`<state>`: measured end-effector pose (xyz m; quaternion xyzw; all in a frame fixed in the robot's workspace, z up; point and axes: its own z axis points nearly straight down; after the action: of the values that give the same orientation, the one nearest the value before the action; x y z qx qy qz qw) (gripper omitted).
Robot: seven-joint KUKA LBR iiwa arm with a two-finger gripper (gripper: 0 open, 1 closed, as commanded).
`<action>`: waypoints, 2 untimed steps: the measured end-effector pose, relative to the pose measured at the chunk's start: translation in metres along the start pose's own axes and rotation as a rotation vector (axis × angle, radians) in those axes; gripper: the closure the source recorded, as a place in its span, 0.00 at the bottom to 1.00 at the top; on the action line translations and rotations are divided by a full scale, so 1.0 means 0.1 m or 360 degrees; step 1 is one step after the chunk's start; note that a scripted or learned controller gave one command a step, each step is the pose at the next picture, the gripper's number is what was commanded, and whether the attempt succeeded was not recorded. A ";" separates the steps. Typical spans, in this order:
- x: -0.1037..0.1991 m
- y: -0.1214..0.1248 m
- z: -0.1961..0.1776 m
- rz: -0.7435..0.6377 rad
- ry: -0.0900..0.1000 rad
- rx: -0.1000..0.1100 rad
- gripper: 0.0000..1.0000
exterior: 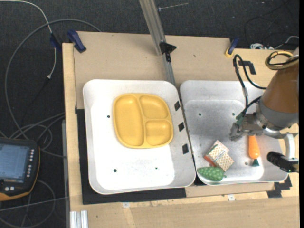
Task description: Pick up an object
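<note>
Over the right bin (209, 96) our end effector (240, 127) hovered low beside the carrot (253, 147), probably lining up a grasp, though we could not tell its opening.

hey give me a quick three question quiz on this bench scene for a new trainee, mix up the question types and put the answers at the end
1. True or false: the yellow divided plate lies in the left bin.
2. Multiple choice: which thing lies nearest the gripper? A) the orange carrot B) the green toy C) the patterned packet
3. Fill in: the plate has ___ compartments.

Key:
1. True.
2. A. The carrot lies just beside the gripper in the right bin; the packet and green toy sit nearer that bin's front edge.
3. Three.
</note>
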<state>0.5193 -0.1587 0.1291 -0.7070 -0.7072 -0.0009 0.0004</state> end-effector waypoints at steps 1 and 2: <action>0.01 -0.01 -0.64 -0.0002 -0.0006 -0.0009 1.00; 0.01 0.00 -0.81 -0.0001 -0.0004 -0.0005 1.00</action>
<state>0.5193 -0.1580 0.2098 -0.7067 -0.7075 -0.0010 -0.0016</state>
